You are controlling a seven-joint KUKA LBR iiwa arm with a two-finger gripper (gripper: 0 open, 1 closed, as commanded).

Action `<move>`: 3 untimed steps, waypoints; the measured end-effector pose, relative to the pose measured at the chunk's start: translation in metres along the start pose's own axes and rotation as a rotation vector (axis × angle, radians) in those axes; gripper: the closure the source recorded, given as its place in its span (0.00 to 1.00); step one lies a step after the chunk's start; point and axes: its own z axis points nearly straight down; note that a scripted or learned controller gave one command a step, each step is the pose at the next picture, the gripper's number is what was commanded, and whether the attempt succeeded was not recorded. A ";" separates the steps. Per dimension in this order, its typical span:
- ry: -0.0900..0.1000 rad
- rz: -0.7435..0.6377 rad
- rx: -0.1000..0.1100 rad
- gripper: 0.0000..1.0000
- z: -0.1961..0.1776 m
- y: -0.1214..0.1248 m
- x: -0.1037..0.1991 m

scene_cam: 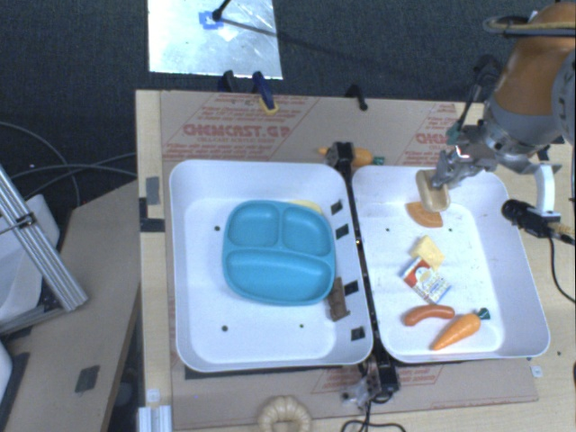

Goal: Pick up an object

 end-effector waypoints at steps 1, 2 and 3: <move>0.002 -0.003 0.004 1.00 -0.006 -0.026 0.054; 0.002 -0.002 0.007 1.00 0.007 -0.059 0.094; 0.003 -0.004 0.005 1.00 -0.007 -0.085 0.145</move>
